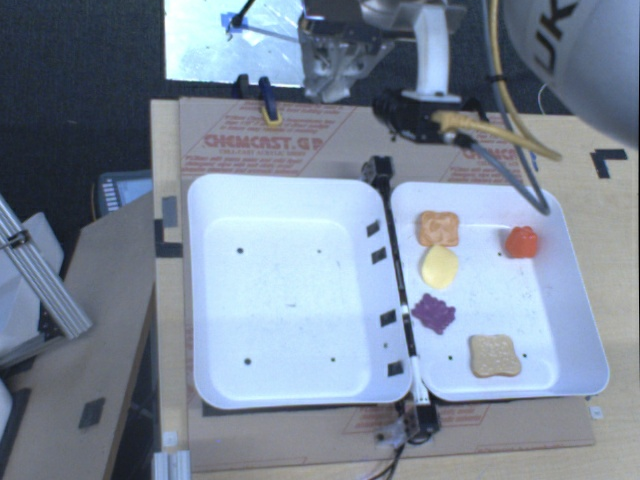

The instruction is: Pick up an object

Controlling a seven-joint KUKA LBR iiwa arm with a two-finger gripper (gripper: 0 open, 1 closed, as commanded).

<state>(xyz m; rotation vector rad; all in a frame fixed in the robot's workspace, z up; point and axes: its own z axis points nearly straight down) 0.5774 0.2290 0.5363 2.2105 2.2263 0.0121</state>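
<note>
Five objects lie in the right bin (575, 298), well apart from the gripper (335, 78).

open room around spaced toys (438, 267)

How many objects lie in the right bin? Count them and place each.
5: orange piece upper left, yellow piece below it, purple piece lower, tan piece bottom, red piece upper right.
</note>
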